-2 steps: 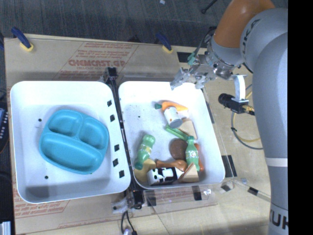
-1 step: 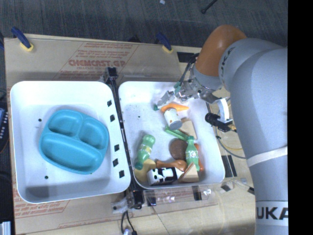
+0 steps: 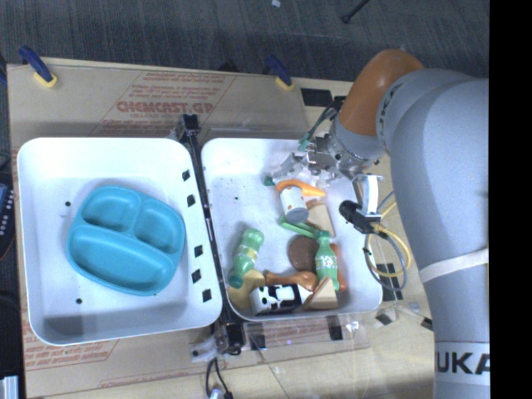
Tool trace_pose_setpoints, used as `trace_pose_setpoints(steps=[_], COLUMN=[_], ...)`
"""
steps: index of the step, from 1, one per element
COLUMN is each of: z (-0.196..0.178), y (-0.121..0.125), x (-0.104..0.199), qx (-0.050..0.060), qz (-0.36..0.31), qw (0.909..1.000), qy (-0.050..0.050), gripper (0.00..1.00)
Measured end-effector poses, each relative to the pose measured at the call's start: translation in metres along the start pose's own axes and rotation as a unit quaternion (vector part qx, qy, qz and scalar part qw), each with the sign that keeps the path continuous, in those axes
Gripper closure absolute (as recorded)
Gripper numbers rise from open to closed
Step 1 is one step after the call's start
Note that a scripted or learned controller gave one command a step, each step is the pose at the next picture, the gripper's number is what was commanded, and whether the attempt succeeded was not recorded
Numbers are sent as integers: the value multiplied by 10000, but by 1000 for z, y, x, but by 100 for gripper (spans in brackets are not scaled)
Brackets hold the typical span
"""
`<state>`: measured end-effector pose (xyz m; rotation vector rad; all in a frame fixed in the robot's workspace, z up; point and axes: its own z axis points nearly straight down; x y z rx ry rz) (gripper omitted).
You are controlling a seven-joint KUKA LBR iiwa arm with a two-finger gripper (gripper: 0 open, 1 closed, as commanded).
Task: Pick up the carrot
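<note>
Two shallow white bins sat side by side on the bench, the left bin (image 3: pixel 33 248) carrying a blue divided plate (image 3: pixel 125 238) that lay toward its middle, and the right bin (image 3: pixel 218 173) holding a crowd of toys. Along the near edge of the right bin lay a black-and-white toy cow (image 3: pixel 277 298), with a brown spoon-shaped piece (image 3: pixel 293 279) just behind it and a wooden block (image 3: pixel 327 293) at the near right corner. A green bottle (image 3: pixel 245 254) leaned near the bin's left wall, and a second, darker green bottle (image 3: pixel 327 260) stood toward the right wall beside a brown round piece (image 3: pixel 302 252). Farther back, a tan block (image 3: pixel 320 217) and a small green stick (image 3: pixel 297 229) lay just in front of the carrot (image 3: pixel 299 191), an orange toy resting toward the far right part of the bin beside a white and orange cylinder (image 3: pixel 291 202). The gripper (image 3: pixel 312 163) hung at the far right corner, just behind the carrot, and whether it touched the carrot could not be told; how far its fingers were parted could not be made out among the metal parts.
</note>
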<state>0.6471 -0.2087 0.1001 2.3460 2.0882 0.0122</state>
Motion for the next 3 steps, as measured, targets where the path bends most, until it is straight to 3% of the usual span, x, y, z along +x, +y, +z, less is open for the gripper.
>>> trace_pose_setpoints(steps=[1,2,3], z=[8,-2,-94], y=[-51,-52,-73], x=[33,33,124], qx=[57,106,44], qz=[-241,-276,625], qw=[9997,9996,9980], qy=[-21,-25,-29], gripper=[0,100,100])
